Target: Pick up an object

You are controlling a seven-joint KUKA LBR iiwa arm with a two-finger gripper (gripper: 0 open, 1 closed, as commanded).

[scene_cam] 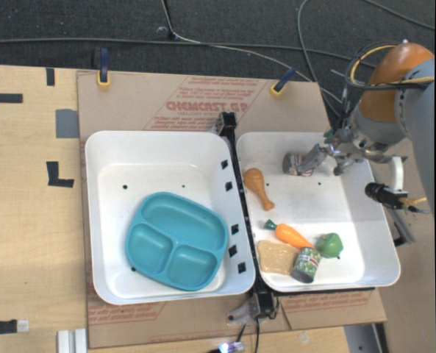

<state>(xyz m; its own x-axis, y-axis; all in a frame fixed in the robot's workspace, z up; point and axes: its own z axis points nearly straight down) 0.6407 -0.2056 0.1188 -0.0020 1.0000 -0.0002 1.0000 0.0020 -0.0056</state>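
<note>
The right bin [365, 197] holds several toy foods. A tan drumstick [258, 187] lies near its left wall. An orange carrot [290, 234], a green pepper [330, 245], a tan bread slice [276, 257] and a small dark can [306, 265] cluster along its front. My gripper [298, 163] hangs low over the back of this bin, to the right of and behind the drumstick and apart from it. The grey arm with its orange band [394, 79] reaches in from the right.
A teal divided plate [175, 241] lies in the left bin [104, 160]. A black divider [236, 197] runs between the two bins. Cables [203, 43] trail across the dark surface behind the bench.
</note>
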